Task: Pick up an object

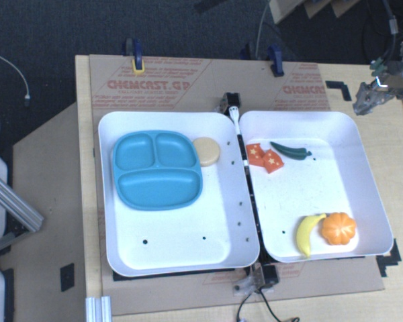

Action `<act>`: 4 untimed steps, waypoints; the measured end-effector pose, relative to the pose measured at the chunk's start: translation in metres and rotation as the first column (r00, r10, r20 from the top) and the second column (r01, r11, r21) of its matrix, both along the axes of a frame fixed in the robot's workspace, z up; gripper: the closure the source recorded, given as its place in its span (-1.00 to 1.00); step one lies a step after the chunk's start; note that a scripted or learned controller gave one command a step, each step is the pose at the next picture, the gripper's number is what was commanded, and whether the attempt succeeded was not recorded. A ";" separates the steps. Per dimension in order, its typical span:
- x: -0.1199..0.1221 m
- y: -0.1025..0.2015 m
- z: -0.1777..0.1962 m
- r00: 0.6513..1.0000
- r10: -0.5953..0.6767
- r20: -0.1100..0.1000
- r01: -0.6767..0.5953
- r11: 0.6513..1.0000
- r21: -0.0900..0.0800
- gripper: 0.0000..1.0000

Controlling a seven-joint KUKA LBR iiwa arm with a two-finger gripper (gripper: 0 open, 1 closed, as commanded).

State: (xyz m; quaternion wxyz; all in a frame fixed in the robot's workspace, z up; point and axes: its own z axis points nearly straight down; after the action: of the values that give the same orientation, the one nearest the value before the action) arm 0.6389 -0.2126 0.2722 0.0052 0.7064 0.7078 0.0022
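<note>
The right bin [363,180] holds a dark green chili [290,150] and a red piece with yellow stars [264,157] near its far left. At its near edge a yellow banana [307,233] lies against an orange fruit [338,228]. In the left bin [188,240] sits a blue divided plate [158,169] with a tan round disc [206,151] touching its right side. My gripper [367,100] hangs past the right bin's far right corner, above the cardboard, apart from every object and with nothing seen in it.
Both bins rest on a cardboard sheet [188,79] held by blue clamps [136,54] at the back. A black bracket [232,103] sits where the bins meet. Cables and the arm's wrist [393,66] crowd the upper right.
</note>
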 end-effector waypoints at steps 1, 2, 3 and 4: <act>0.001 0.000 0.004 1.000 -0.001 -0.006 0.001 1.000 0.002 1.00; 0.003 0.051 -0.012 1.000 0.004 -0.013 -0.004 1.000 0.007 1.00; -0.003 0.099 -0.022 1.000 0.004 -0.013 -0.004 1.000 0.007 1.00; -0.007 0.162 -0.024 1.000 0.005 -0.012 -0.005 1.000 0.007 1.00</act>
State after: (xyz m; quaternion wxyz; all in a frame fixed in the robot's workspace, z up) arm 0.6317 -0.0503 0.2485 -0.0018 0.7046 0.7096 0.0005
